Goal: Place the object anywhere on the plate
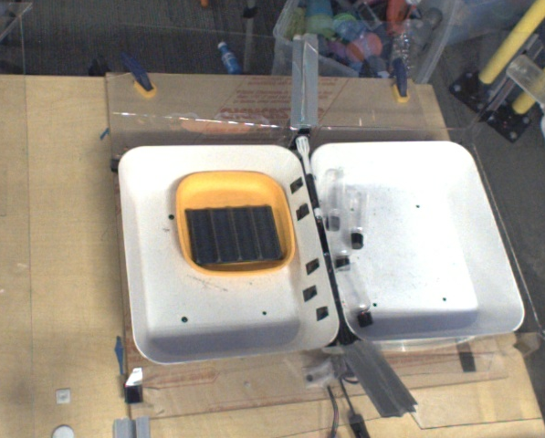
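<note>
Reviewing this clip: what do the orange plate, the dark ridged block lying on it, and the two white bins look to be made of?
The plate looks like moulded plastic: even orange, soft sheen, rounded rim. The block seems matte dark rubber or plastic, going by its dull ridged top; which one is unclear. The left bin and right bin look like smooth, glossy white plastic with rounded, formed corners.

Arm's body not discernible here.
</note>
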### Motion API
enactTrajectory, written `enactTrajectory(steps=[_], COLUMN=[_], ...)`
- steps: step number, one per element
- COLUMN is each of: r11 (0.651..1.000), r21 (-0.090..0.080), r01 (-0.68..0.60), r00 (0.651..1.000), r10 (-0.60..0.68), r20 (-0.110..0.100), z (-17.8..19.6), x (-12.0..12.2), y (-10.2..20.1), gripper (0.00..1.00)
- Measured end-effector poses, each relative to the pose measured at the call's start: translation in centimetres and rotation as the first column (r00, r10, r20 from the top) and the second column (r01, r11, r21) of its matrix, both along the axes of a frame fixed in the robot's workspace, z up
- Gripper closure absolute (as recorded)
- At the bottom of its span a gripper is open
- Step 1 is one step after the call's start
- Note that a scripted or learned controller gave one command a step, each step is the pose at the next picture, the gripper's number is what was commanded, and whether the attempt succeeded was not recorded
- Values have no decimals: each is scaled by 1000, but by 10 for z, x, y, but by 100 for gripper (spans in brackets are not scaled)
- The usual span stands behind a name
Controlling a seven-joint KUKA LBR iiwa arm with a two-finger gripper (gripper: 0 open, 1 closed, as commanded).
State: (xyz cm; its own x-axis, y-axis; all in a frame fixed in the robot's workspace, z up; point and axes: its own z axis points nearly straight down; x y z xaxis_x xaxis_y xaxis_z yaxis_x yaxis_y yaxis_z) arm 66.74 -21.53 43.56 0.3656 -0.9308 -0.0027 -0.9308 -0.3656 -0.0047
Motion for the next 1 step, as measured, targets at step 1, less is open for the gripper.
enactTrajectory(steps=[1], r11=[986], r21=[-1], r01=[-166], r00=[986], r10=[166], r20=[1], z=[0], x=[1], y=[3], gripper=[100])
